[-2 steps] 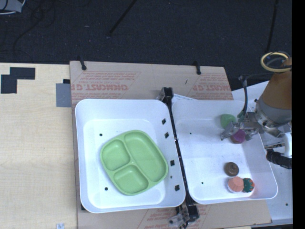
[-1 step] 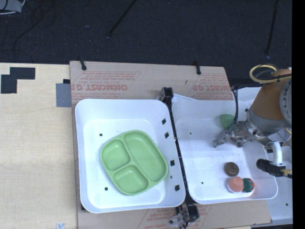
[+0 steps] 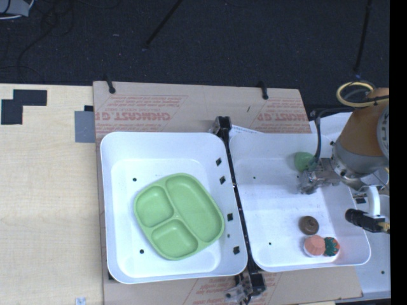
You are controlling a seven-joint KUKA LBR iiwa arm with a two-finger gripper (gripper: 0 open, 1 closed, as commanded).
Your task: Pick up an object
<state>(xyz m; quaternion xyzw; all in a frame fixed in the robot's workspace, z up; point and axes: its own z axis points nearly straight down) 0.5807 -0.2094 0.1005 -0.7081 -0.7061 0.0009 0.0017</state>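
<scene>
My gripper (image 3: 310, 184) is low in the right bin (image 3: 273, 253), near its far right side, reaching in from the right. A small green object (image 3: 303, 160) lies just beyond it, close to the gripper but apart from it as far as I can tell. A round brown piece (image 3: 309, 224) rests on the bin floor nearer the front. A pink round object (image 3: 314, 246) sits beside a small teal-green one (image 3: 331, 247) at the front right corner.
The left bin (image 3: 121, 164) holds a light green divided plate (image 3: 178, 216). A black divider with clips (image 3: 230, 196) runs between the bins. Cardboard (image 3: 191, 110) lies under both bins.
</scene>
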